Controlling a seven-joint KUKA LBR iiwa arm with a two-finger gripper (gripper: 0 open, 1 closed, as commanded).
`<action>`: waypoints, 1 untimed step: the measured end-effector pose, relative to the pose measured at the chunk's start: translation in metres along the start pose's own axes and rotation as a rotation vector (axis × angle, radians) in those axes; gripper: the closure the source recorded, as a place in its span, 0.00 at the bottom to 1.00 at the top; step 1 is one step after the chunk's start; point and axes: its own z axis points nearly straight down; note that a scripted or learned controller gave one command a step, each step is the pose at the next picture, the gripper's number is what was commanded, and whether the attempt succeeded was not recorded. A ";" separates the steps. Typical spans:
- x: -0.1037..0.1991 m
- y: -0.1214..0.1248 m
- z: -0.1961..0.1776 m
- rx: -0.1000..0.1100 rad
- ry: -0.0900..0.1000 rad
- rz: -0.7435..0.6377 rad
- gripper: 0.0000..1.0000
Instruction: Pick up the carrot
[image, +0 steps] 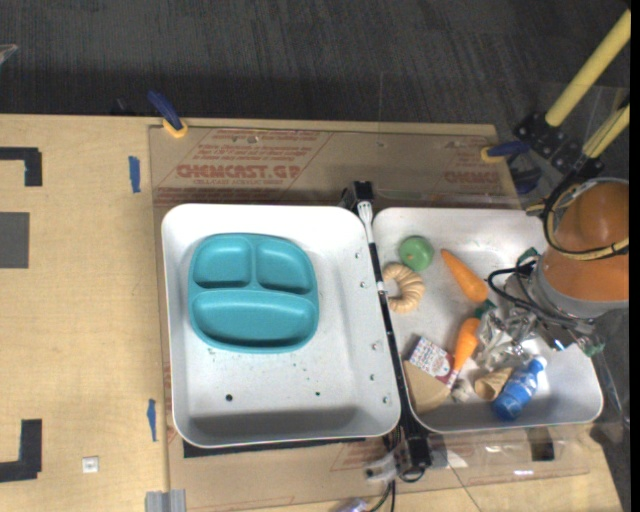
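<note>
I see my pincer (503, 338) low in the right bin (580, 400), over the clutter near its front; I cannot tell how it stands or whether it has hold of anything. Two orange pieces could be the carrot. One carrot (464, 275) lies up and to the left of the pincer, long axis slanting from upper left to lower right, next to a green ball (416, 252). The other (466, 345) stands just beside the pincer's left, nearly upright. I judge that one the nearer reach.
</note>
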 end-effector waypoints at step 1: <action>0.000 0.001 0.001 -0.002 0.001 -0.001 0.00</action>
